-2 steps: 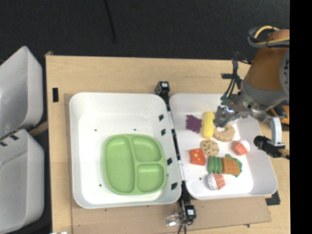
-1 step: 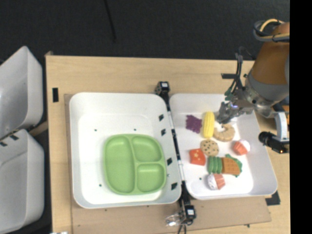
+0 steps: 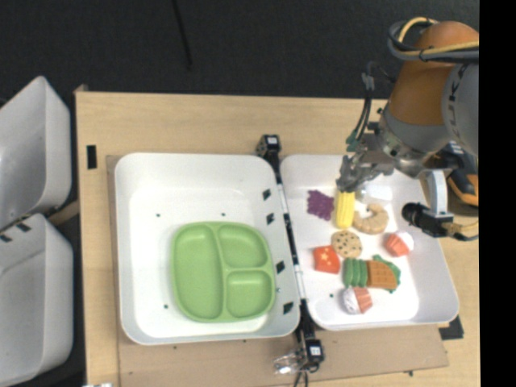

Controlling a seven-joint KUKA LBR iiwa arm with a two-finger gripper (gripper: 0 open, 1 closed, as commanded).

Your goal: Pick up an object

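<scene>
A light wooden bench [image 3: 193, 119] is seen against a dark floor [image 3: 242, 31], across which a thin dark cable [image 3: 179, 22] is laid. On the bench a shallow white left bin [image 3: 145, 184] is set just beside the right bin [image 3: 427, 297], the two being joined along their shared edge by small black clips [image 3: 282, 216]. A green divided plate [image 3: 222, 271] is laid flat in the left bin (one long compartment, two smaller ones). Two white moulded shapes [image 3: 28, 143] are seen at the far left
</scene>
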